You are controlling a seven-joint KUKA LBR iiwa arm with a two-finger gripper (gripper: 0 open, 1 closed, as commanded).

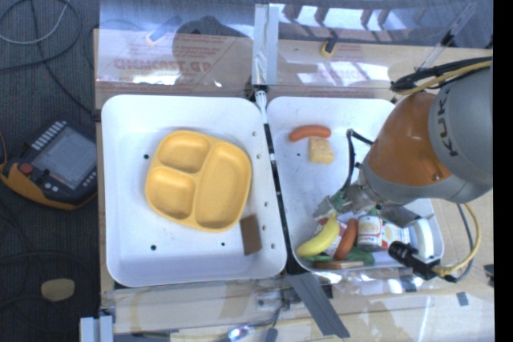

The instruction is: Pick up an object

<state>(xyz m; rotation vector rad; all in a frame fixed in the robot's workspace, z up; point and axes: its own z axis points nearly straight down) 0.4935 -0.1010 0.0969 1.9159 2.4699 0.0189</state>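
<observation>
My arm comes in from the right and bends down over the near part of the right bin [276, 172], where my pincer [346, 207] sits low among a small heap of toy food. I cannot tell how wide it stands or whether it has anything, because my own orange wrist covers it from above. The heap lies at the near edge of that bin: a yellow banana [319, 239] on its left, a reddish sausage [347, 239] leaning beside it, something green [346, 259] under both, and a small can with a red and white label [369, 231] just to the right. Any of these could serve as the object to lift, and they touch one another, so a clean hold on one alone looks hard. Farther off in the same bin, well apart from the heap, lie a second sausage [309, 133] and a pale yellow block [321, 150] just near of it. The left bin [128, 124] holds a yellow divided plate [199, 179] and a brown block [250, 234] beside its near right corner. I judge that I am at the reach or grasp step, with nothing lifted clear. The next move calls for closing on a single piece and rising straight up, without dragging its neighbours along.
</observation>
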